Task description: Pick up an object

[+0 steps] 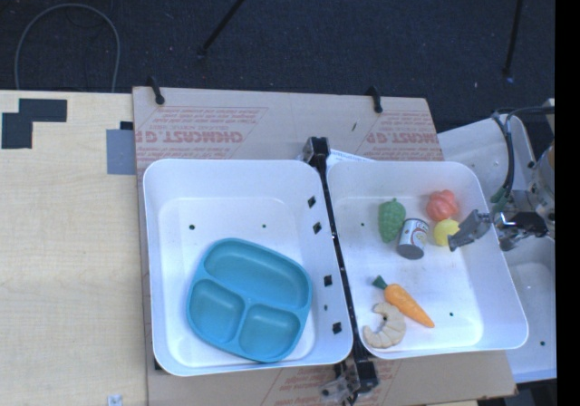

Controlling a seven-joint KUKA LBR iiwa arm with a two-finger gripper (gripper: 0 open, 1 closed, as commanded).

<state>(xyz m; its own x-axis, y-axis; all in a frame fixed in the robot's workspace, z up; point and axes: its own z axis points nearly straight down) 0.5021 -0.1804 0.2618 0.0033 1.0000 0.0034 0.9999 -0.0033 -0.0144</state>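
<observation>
Your hand point(471, 230) sits at the right bin's point(489, 327) right wall, beside the glossy yellow lump point(445, 232); you cannot tell how its grip stands. Nearby: knobbly green piece point(391, 219), small metal can point(412, 238) tipped over, rounded orange-red fruit point(442, 204). Toward the front edge, a tapered plastic carrot point(405, 302) and a pale curved piece point(385, 327). Left bin point(172, 182): smooth blue 3-compartment tray point(248, 298).

Arm point(535, 205) cut off by right edge past wrist. Pincer point(469, 232) small, blurred; finger state not discernible. Silver can point(412, 237) label too small to be read.
</observation>
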